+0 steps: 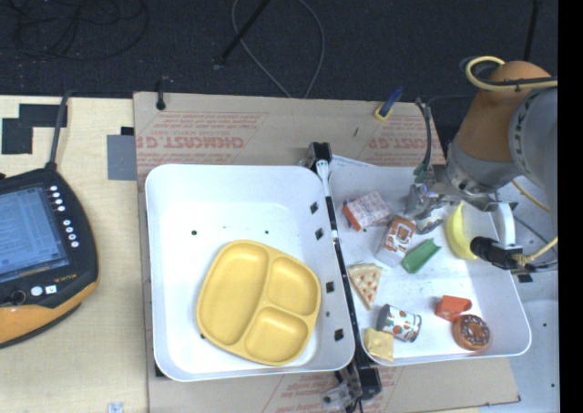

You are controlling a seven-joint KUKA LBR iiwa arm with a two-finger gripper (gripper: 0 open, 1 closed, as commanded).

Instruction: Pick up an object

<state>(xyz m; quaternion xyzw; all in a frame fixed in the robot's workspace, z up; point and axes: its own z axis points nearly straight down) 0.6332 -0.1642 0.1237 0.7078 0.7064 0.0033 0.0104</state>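
My end effector (426, 204) hangs low in the right bin (510, 306), just above the small orange-and-white carton (398, 236) and green piece (420, 257), though I cannot tell its grip state, while the yellow divided plate (258, 302) sits in the left bin (182, 220).

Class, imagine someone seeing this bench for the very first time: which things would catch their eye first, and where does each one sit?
The big yellow plastic divided plate stands out first, lying alone in the left white bin. Next comes the right white bin, crowded with small toy foods, such as a brown sprinkled doughnut near its lower right corner and a pizza slice by the divider. The grey arm with its orange band leans in from the right, its hand low over the bin's upper part.
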